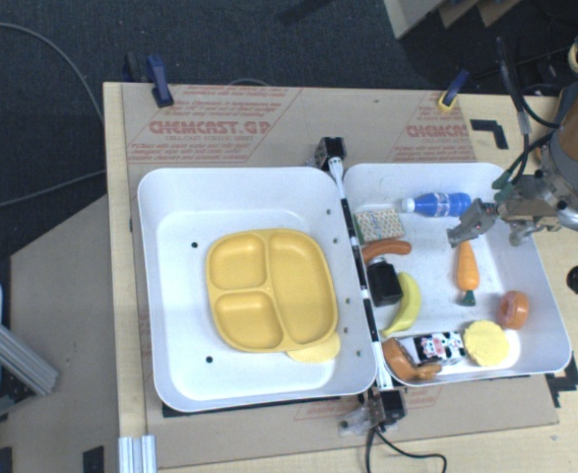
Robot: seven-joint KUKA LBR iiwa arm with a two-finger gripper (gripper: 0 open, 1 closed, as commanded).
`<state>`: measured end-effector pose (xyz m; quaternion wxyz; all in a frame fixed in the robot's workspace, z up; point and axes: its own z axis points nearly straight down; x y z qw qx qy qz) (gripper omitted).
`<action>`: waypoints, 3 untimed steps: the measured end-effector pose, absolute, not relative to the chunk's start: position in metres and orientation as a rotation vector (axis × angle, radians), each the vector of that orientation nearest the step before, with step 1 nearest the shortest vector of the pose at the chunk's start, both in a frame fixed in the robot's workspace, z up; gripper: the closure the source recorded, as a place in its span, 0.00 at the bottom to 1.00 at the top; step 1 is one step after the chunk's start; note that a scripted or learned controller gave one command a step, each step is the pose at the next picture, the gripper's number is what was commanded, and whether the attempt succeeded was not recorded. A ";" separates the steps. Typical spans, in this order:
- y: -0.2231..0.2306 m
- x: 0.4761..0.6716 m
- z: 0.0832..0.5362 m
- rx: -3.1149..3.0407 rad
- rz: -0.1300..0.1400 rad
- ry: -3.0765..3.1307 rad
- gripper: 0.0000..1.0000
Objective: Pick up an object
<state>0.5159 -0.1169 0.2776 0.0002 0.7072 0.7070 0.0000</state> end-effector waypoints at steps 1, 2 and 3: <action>-0.153 0.560 0.183 2.223 -0.001 2.222 0.00; -0.179 0.578 0.085 2.222 0.000 2.221 0.00; -0.179 0.579 0.095 2.221 0.003 2.218 1.00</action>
